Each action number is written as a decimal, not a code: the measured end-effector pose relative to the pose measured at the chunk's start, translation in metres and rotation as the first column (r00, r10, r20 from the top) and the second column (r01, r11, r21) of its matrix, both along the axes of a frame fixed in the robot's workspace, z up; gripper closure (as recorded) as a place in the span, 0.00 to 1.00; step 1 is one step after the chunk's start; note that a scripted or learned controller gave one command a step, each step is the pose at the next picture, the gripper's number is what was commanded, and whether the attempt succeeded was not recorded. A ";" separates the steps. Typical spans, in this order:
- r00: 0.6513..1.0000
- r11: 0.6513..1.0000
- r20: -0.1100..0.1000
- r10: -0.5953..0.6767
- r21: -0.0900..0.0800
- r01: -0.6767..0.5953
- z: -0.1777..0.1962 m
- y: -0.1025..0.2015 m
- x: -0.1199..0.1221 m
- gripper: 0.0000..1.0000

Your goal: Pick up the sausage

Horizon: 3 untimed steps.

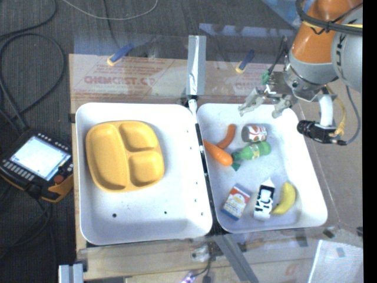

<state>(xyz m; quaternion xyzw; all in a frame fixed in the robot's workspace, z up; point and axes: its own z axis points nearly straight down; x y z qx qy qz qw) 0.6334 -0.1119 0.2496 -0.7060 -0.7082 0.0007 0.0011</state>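
The sausage (227,136) is a small orange-red curved link lying in the right bin (306,158), near its upper left. My gripper (264,103) hangs above the bin's far edge, up and to the right of the sausage, with its fingers spread open and nothing between them.
Around the sausage lie a carrot (218,154), a green bottle (252,152) and a small can (255,134). Nearer the front sit a small carton (235,203), a black-and-white carton (265,200) and a banana (285,198). A yellow divided plate (125,154) rests in the left bin (141,217).
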 end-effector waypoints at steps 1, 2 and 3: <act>0.962 0.962 0.001 0.272 0.000 -0.272 -0.066 0.036 -0.013 0.00; 0.966 0.966 0.011 0.258 -0.006 -0.257 -0.159 0.013 0.019 0.00; 0.966 0.967 0.014 0.257 -0.006 -0.257 -0.149 0.013 0.020 1.00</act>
